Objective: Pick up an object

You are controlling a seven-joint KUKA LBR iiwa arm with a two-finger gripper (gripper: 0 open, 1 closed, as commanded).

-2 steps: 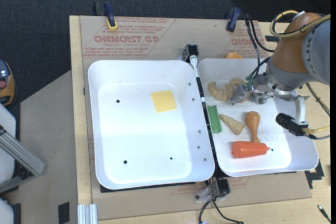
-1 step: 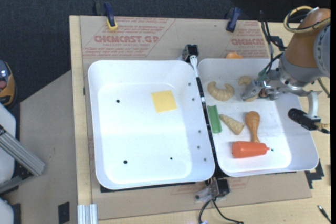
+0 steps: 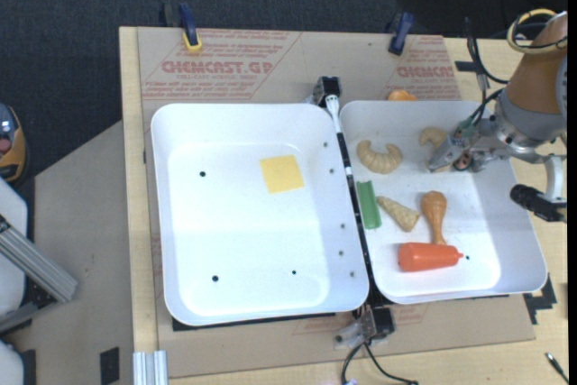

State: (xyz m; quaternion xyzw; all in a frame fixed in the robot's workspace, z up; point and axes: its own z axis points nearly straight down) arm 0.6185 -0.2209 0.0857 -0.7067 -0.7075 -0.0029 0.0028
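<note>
robot lab | clamped board (image 3: 297, 59) | white bins (image 3: 180, 194) | loose cables (image 3: 379, 365)

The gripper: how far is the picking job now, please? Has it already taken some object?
Done: the arm has reached into the right bin, and the gripper sits low near its far edge. In hand: nothing visible between the fingers. It is beside a small tan piece. Left: grasping and lifting; the croissant, drumstick and carrot lie untouched.

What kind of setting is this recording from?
Probably a robotics lab test bench: two white bins sit on a clamped board, toy food such as a croissant and carrot lies inside, and the gripper reaches in.
</note>
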